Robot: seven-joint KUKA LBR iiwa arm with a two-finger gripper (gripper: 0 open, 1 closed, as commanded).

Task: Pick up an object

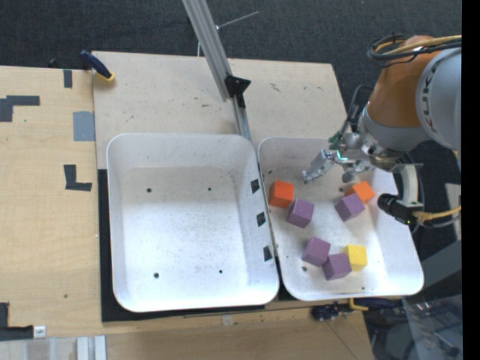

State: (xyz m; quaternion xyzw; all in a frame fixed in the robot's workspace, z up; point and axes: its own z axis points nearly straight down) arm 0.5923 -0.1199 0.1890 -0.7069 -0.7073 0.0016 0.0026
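Overhead slanted view of a pale wooden bench (172, 100) bearing two shallow white bins side by side, set on a dark mat over dark carpet (315, 21). The grey arm (442, 88), orange-banded above the wrist, enters from the right and carries the pincer (335, 166) low over the upper part of the right bin (397, 276). Its two metal fingers (315, 171) stand spread apart with nothing between them.

All blocks lie in the right bin. An orange cube (282, 194) sits below and to the left of the pincer, with a purple cube (301, 212) touching its lower right corner. A second, smaller orange block (363, 192) lies just below and right of the pincer, touching another purple cube (349, 206) beneath it. Farther below, well apart from the pincer, two purple cubes (316, 250) (337, 265) and a yellow cube (357, 257) cluster near the bin's lower wall.

The left bin (120, 276), far left of the pincer, shows a speckled floor with a few dark dots. A slanted aluminium rail (206, 32) crosses the bench above the bins, ending at a black bracket (237, 86). Grey tape patches (84, 125) mark the bench at far left, and a blue-and-yellow clamp (97, 66) lies near its upper left corner.
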